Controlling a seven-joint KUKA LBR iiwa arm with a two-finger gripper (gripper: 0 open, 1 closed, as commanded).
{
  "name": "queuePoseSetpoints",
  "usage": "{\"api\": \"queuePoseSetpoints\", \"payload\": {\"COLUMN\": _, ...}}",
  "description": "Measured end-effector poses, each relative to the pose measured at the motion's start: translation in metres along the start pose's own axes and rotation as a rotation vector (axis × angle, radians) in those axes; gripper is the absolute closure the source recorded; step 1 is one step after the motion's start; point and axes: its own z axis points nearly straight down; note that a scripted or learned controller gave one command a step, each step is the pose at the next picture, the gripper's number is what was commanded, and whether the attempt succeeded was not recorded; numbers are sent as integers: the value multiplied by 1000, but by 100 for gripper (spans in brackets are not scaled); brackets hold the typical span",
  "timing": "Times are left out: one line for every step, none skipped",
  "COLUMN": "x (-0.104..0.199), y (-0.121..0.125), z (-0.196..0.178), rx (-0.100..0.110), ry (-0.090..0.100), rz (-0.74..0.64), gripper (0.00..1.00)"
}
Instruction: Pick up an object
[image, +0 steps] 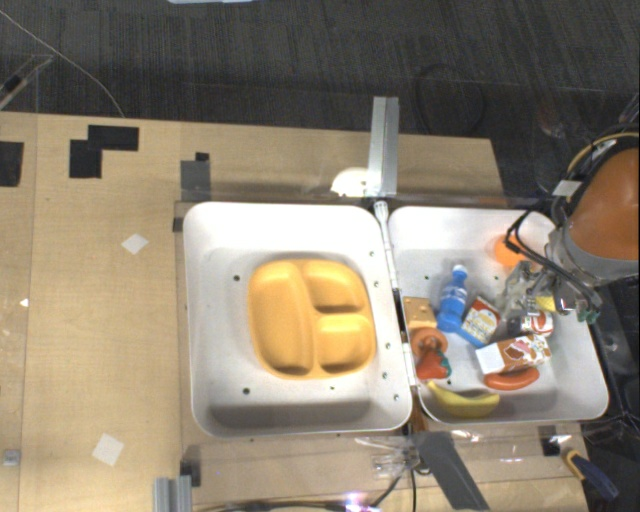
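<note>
The right bin holds a pile of small objects. A blue bottle lies near its middle, next to a red and white packet. A yellow banana rests by the front wall, with a red sausage and a white carton just behind it. A red toy lies at the left wall, and an orange object sits at the back. My gripper hangs low over the pile, right of the packet, under the orange-banded wrist.
The left bin carries a yellow divided tray. A metal post stands behind the seam between the bins. Cables loop off the wrist over the right bin's back corner. Wooden bench spreads to the left.
</note>
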Motion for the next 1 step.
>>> {"api": "queuePoseSetpoints", "payload": {"x": -5, "y": 0, "z": -15, "rx": 2, "ry": -14, "rz": 1, "gripper": 100}}
